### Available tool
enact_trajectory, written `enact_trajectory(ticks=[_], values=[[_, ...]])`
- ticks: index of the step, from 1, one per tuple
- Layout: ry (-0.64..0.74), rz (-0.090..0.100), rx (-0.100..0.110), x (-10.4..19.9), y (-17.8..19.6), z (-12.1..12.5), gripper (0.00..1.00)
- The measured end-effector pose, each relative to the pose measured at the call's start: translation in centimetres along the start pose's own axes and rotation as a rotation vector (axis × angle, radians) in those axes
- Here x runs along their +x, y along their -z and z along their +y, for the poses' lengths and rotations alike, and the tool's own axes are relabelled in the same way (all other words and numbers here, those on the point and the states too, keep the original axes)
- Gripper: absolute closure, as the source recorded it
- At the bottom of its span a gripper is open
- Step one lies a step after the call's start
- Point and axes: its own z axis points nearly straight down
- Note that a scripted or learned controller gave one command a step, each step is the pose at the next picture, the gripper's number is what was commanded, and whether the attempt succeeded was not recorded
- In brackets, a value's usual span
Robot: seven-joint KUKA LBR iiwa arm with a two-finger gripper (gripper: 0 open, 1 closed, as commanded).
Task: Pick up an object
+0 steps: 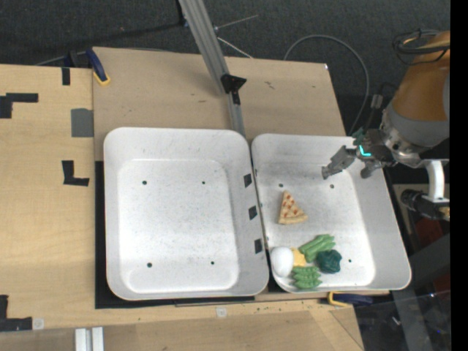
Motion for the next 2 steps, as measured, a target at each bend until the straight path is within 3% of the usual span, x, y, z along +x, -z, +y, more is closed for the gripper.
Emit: enact_trajectory(ticks=[1,2], values=[[0.002,-0.001,-0.004,0.0,0.2,0.1,0.0],[0.001,-0.002,0.0,-0.2,-4.1,0.1,0.0]])
